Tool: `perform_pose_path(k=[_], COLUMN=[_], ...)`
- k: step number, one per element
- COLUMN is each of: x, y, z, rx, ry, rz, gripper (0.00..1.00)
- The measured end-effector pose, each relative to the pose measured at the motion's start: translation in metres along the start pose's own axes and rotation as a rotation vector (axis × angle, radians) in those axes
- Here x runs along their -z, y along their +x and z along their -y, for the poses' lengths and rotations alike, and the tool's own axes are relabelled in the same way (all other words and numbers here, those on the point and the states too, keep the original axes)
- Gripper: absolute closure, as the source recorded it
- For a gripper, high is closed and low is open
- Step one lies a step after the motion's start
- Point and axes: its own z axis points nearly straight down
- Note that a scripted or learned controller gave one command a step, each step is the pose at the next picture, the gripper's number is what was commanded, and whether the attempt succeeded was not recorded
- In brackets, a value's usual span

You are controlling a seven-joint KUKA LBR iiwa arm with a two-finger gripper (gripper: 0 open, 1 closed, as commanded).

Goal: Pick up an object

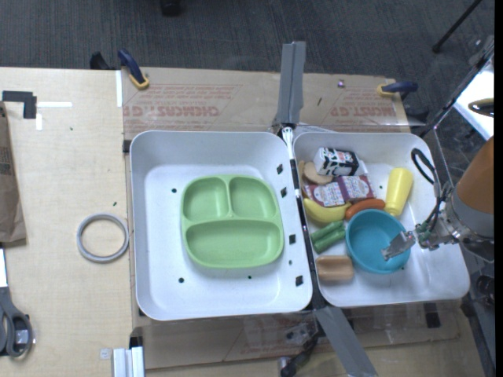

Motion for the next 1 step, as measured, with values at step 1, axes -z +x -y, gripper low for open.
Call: perform_pose_path(k=[1], x=[-0.0293], y=[0.0066], z=[-0.0681], rx=[-0.031], ry=[0.0], rz=[0.001], gripper=[0.0])
